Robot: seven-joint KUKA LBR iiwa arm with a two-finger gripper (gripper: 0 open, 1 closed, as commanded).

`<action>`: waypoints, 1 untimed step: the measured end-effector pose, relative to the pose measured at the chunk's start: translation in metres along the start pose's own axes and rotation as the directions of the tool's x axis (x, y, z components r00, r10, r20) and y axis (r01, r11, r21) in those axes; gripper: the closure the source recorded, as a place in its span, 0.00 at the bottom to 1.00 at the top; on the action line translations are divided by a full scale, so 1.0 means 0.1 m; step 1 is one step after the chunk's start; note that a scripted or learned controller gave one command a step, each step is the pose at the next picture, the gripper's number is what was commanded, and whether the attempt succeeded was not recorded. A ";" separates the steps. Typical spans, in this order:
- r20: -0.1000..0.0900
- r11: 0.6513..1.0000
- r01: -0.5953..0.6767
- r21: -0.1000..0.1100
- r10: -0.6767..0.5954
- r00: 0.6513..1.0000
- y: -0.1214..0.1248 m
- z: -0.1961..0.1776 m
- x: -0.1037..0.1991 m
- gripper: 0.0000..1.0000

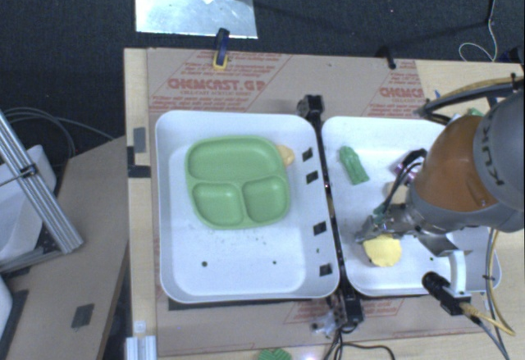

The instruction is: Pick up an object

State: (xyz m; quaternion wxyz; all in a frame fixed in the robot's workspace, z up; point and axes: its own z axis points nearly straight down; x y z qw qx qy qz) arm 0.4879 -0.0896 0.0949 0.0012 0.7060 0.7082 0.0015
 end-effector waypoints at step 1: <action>-0.002 1.000 0.011 -0.008 -0.011 1.000 0.24 -0.95 0.92 1.00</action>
